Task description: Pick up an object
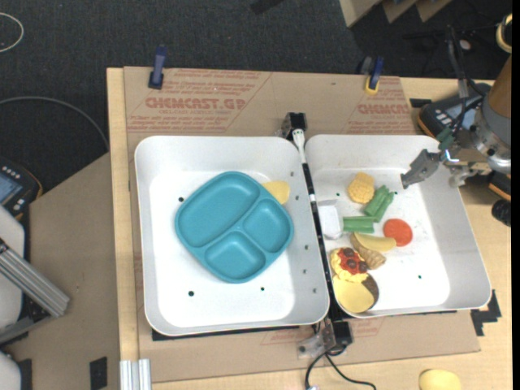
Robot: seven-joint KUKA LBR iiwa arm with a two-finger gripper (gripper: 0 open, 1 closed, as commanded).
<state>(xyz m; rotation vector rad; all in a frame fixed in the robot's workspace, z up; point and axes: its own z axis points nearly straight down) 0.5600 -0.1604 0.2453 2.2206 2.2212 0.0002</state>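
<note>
Toy food (367, 232) lies in a pile in your right bin (455, 287). You see the pincer (418, 169) above that bin's far side, near the green piece (378, 202). Its fingers look apart and hold nothing. A blue plate (234, 226) sits in the left bin (158, 218).

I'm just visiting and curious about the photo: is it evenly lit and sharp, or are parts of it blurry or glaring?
In the camera view the light is soft and even; the right bin and left bin look bright white without harsh glare, and the blue tray casts barely any shadow. The small toy foods are slightly soft, and the gripper is a bit blurred.
</note>
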